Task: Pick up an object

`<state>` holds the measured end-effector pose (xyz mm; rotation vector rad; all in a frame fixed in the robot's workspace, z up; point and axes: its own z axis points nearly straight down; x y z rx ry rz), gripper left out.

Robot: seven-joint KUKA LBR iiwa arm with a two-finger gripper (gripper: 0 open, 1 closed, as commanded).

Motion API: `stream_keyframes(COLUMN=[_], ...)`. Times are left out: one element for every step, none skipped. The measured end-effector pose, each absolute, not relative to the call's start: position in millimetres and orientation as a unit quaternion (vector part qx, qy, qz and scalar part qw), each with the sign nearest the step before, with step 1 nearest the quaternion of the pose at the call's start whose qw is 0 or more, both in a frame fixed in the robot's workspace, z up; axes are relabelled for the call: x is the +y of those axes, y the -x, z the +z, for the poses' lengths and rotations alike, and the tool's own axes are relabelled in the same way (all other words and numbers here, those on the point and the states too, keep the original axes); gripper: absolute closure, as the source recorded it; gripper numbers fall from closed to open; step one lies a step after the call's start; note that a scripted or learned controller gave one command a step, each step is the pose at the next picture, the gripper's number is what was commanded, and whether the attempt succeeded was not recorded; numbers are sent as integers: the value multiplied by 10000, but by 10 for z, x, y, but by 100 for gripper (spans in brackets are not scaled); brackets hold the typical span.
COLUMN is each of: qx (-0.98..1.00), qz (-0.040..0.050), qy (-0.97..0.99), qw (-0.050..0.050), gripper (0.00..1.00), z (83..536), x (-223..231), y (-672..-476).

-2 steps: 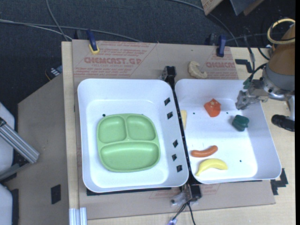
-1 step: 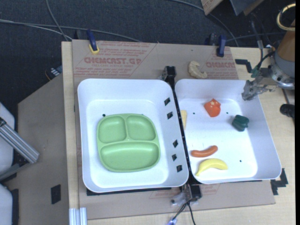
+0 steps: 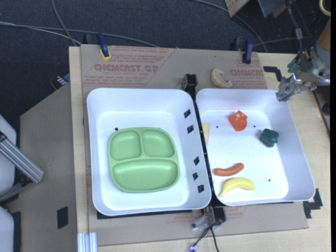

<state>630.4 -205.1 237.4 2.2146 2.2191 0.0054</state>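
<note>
The two-finger gripper (image 3: 288, 91) is seen at the upper right of the frame, hanging just over the top right corner of the right shallow white bin (image 3: 296, 159); whether it is spread or pressed together cannot be told, and nothing is seen between its tips. Nearest to it, in the upper right part of that bin, a small dark green rounded block (image 3: 269, 137) is found, lying apart from the other pieces. To its left, near the middle top of the bin, a small orange-red toy with a lumpy, pepper-like shape (image 3: 238, 121) is placed. Lower in the bin, a slim orange-red sausage-shaped toy (image 3: 229, 169) is laid almost level, and just below it a curved yellow plastic banana (image 3: 237, 185) is set close to the bin's lower wall. A pale yellow piece (image 3: 206, 133) is partly seen against the bin's left wall. In the left shallow white bin (image 3: 97, 140), a light green plastic tray with three compartments (image 3: 143, 159) is laid flat. Above the bins, on the brown cardboard sheet (image 3: 157, 64), a small beige curved object (image 3: 221, 78) is seen.
</note>
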Motion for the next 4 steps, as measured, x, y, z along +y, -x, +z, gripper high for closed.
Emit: stream_keyframes(qx=[7076,7093,7094,7090], qz=[14,3,4,0], qy=[-7066,-7049,-7048,-7052], qw=[27,-21,-18,-22], gripper=[100,100,100,100], z=[2744,2653,2600,2536], x=[-2053,-1450,-942,-471], y=[-6315,-6230,-6328,-6225])
